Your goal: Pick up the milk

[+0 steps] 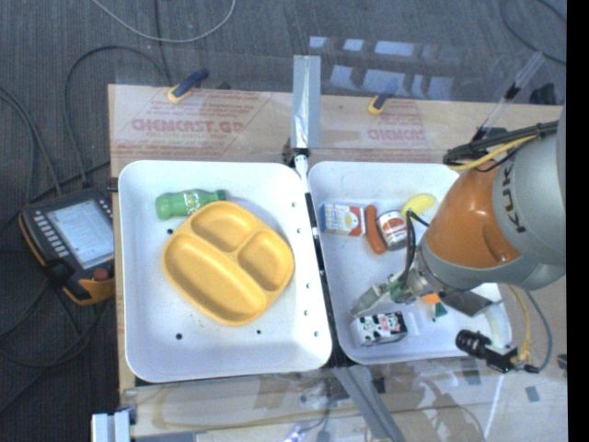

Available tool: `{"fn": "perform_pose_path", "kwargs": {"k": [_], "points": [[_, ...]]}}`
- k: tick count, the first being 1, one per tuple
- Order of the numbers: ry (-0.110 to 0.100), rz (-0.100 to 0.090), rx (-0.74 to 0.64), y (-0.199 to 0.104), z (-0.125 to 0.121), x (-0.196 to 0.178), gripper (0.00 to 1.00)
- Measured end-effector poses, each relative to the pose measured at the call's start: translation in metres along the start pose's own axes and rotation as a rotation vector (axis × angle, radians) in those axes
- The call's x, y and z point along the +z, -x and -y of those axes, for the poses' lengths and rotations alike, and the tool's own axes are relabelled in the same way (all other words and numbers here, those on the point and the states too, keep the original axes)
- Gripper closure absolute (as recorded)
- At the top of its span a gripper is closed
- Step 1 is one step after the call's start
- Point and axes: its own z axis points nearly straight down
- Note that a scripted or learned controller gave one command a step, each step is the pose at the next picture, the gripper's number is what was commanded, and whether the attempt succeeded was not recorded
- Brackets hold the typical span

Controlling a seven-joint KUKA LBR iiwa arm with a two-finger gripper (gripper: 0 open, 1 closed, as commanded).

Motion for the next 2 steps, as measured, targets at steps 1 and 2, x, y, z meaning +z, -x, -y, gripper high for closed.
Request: {"fn": "perform_pose_path", "kwargs": {"k": [1,2], "points": [[0.003,0.003,-0.066,-0.0007,-0.0015,-0.0002,0.0],[0.003,0.002,-0.104,0.0001,-0.0015,-0.0002,0.0]]}}
